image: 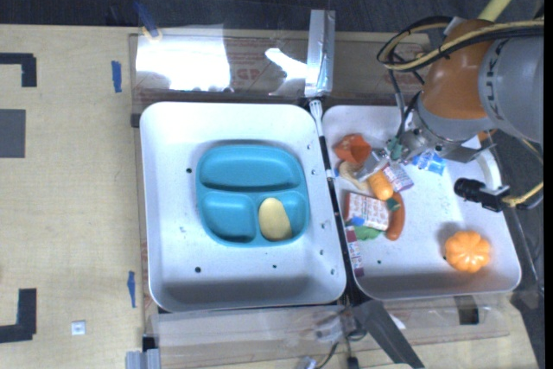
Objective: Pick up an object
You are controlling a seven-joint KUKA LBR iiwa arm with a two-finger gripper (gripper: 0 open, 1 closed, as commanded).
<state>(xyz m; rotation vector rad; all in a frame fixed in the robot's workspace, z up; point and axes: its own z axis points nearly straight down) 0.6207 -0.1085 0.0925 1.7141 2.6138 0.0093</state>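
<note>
The right bin [432,272] holds a pile of small items at its left side: a red-orange piece [352,149], an orange carrot-like piece [380,184], a printed packet [367,210] and a red sausage shape [396,221]. A small orange pumpkin [467,250] sits alone toward the bin's front right. My gripper [403,148] is low over the back of the pile, beside the red-orange piece, under the orange-banded wrist [454,86]. A blue-and-white wrapper [428,161] lies just to its right. The arm hides the gripper's tips.
The left bin [173,264] holds a blue divided tray [233,177] with a yellow egg-shaped item [275,219] in its right front compartment. A clear plastic sheet [225,56] stands behind the bins. Cables [406,47] loop near the wrist.
</note>
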